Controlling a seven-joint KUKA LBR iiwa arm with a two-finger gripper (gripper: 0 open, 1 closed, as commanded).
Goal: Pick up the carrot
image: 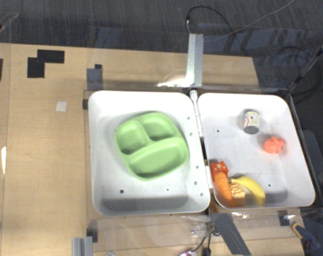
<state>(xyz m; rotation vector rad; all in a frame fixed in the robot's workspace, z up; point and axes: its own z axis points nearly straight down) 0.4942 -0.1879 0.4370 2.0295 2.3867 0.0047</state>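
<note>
The orange carrot lies in the near left corner of the right bin, lengthwise along the bin's left wall. A red block touches its far end. A yellow banana and a small striped yellow and orange item crowd against its right side.
A green divided plate sits in the left bin. In the right bin a small white can stands at the back and an orange-pink lumpy toy lies towards the right wall. A metal post rises behind the bins.
</note>
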